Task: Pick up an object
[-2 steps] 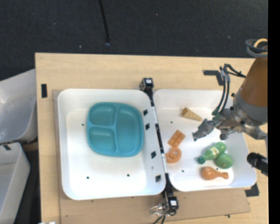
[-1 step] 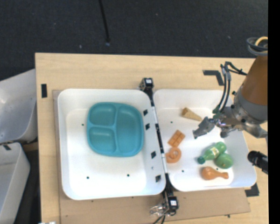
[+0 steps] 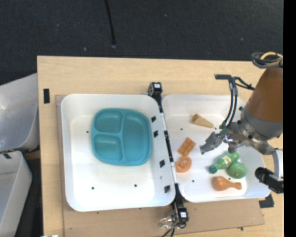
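Observation:
My gripper (image 3: 210, 143) hangs low over the middle of the right bin (image 3: 207, 105), at the end of the grey and orange arm (image 3: 266, 102) that reaches in from the right. It is empty-looking from here, with no object seen in it. An orange waffle block (image 3: 186, 146) lies just to its left, and an orange ring (image 3: 183, 164) sits below that. A tan wedge (image 3: 202, 120) rests above the gripper. To its lower right lie a green bottle-shaped toy (image 3: 223, 162), a green round piece (image 3: 237, 170) and an orange gourd (image 3: 225, 183).
The left bin (image 3: 79, 186) holds a teal divided plate (image 3: 122, 136). A ridge with black clips (image 3: 164, 142) separates the two bins. Black cables (image 3: 232, 102) hang beside the arm over the right bin's far side.

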Robot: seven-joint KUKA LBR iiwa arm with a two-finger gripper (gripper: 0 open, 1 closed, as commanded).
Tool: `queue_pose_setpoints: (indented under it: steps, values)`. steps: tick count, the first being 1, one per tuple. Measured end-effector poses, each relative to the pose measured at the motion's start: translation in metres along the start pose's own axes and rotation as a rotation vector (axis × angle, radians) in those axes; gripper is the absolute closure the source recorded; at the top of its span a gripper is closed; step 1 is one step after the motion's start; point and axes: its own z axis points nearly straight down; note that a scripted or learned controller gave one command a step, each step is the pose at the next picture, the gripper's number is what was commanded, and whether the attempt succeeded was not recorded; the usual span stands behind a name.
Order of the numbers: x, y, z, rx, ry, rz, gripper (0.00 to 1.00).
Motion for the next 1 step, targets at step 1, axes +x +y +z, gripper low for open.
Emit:
queue_pose_setpoints:
  steps: [1]
  values:
    - [0.0073,-0.0001,0.0465,0.000,0.001,0.002,0.00]
